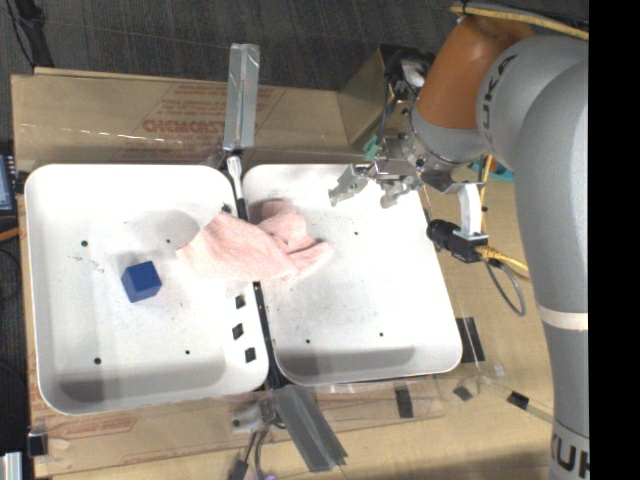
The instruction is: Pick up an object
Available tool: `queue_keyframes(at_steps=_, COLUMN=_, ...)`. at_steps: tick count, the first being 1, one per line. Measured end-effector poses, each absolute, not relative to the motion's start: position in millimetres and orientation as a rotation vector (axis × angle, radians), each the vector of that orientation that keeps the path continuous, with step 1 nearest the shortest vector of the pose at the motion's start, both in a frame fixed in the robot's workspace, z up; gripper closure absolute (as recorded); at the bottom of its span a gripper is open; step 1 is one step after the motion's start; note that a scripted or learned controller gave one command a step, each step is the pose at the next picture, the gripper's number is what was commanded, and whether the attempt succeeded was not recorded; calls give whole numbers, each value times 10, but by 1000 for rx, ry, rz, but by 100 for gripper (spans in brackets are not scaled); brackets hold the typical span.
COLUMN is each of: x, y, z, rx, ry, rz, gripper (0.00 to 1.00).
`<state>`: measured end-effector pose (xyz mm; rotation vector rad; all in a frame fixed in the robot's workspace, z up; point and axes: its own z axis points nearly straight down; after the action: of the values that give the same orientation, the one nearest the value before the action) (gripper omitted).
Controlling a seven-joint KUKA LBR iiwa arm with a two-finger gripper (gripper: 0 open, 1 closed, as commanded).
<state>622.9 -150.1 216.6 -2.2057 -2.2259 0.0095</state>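
Note:
A pink cloth [262, 242] lies crumpled across the divider between the two bins, one part in the left bin and one in the right. A blue cube [142, 280] sits on the floor of the left bin [60, 268]. My gripper [367, 189] hangs over the back of the right bin [380, 298], to the right of the cloth and apart from it. Its two fingers are spread open with nothing between them.
A grey metal post [241, 98] stands upright behind the divider. Cardboard [120, 118] lies behind the bins. A black connector and yellow cable [470, 243] hang by the right bin's right rim. The arm's grey body [545, 168] covers the right side.

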Motion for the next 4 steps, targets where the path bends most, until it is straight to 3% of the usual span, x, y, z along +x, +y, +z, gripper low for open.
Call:
queue_keyframes(at_steps=1, x=6307, y=-1069, z=889, rx=-2171, ry=-2266, rz=5, gripper=0)
queue_keyframes(at_steps=2, x=6308, y=-1065, z=952, rx=-2163, ry=-2266, rz=10, gripper=100)
queue_keyframes(at_steps=3, x=6307, y=-1068, z=953, rx=-2163, ry=-2267, rz=11, gripper=0)
queue_keyframes(at_steps=4, x=6378, y=-941, z=898, rx=-2002, ry=-2416, rz=6, gripper=0)
